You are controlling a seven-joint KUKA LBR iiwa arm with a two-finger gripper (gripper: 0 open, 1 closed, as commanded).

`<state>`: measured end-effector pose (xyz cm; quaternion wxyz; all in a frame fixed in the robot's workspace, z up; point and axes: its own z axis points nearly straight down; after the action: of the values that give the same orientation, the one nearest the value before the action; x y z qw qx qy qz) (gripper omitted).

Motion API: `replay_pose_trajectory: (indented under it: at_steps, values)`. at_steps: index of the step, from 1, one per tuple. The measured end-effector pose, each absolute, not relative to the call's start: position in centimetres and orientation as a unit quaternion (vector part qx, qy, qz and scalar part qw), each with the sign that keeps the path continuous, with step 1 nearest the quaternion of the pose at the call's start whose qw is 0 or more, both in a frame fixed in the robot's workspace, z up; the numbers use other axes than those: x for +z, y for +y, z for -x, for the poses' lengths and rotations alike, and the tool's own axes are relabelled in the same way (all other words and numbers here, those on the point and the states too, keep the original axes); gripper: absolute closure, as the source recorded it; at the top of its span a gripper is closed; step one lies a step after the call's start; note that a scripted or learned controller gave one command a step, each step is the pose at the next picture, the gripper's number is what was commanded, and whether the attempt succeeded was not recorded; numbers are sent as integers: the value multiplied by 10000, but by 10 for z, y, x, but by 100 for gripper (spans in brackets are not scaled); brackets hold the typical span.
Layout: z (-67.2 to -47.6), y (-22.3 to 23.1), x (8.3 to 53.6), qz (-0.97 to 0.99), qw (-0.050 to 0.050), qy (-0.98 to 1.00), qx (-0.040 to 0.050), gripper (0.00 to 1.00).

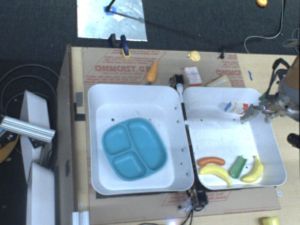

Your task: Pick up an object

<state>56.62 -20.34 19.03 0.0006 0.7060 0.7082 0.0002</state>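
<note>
The right bin (220, 135) holds an orange-red sausage (211, 161), two yellow bananas (215, 173) (254, 171) and a green stick-shaped piece (237, 166), all along its near edge. A small white packet with red and blue print (235, 107) lies at the bin's far right. My gripper (258, 112) hangs over the bin's right side, just right of that packet and a little above it. It is open, with nothing between its fingers.
The left bin (108, 102) holds a blue divided plate (135, 148). Behind the bins on the cardboard lie a carrot (152, 72), a small red-and-white box (192, 75) and a yellow lump (194, 56). A cable runs at the top right.
</note>
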Motion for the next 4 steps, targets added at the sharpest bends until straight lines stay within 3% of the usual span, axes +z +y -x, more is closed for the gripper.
replay_pose_trajectory:
  at_steps: [1,2,3,4]
  values:
    - [-595,-133,129,-7041,-5,7101,7,0]
    - [-611,-91,82,-7041,-8,7101,3,0]
    - [-612,-93,95,-7050,8,7092,13,100]
    - [-613,-93,106,-7043,17,7099,25,100]
